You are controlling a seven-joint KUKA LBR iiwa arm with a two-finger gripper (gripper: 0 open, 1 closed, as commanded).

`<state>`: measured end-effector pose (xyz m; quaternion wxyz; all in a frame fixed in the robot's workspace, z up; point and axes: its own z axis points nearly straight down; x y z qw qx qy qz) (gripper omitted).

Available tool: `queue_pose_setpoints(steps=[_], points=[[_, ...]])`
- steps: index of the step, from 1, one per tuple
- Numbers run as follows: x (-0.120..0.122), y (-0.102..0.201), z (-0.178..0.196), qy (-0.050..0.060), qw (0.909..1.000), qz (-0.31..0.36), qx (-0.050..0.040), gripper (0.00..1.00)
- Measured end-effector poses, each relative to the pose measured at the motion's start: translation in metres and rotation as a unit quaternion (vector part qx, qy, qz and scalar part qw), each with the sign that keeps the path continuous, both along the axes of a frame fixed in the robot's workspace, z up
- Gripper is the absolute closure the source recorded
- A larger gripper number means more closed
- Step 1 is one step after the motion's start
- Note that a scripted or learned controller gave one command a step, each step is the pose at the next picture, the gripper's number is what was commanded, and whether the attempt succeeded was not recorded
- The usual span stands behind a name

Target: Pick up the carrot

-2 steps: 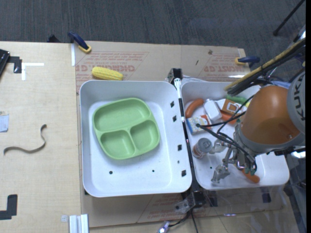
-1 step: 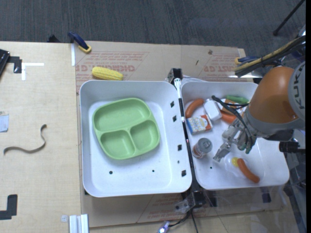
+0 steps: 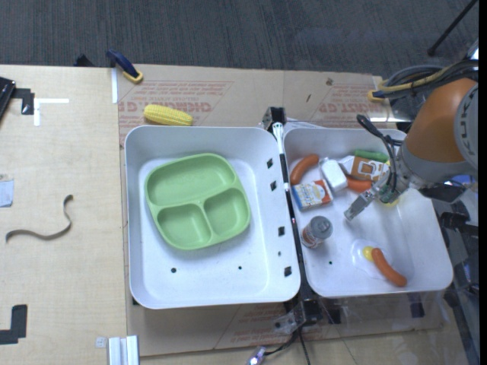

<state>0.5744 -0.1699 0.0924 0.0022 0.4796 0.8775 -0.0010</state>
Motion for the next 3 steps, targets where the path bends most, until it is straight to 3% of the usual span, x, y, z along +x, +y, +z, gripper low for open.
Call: queue_pose_setpoints(steps=[1,2,3], points=[[-0.097,0.033,-0.001,0.002,0.9968,0.08,0.0017,0.0],[-0.096,0.033,0.008,0.001,0.9968,0.08,0.0009,1.0],[-0.079,-0.035,-0.001,0.0,1.0,-0.005,0.0007,1.0]])
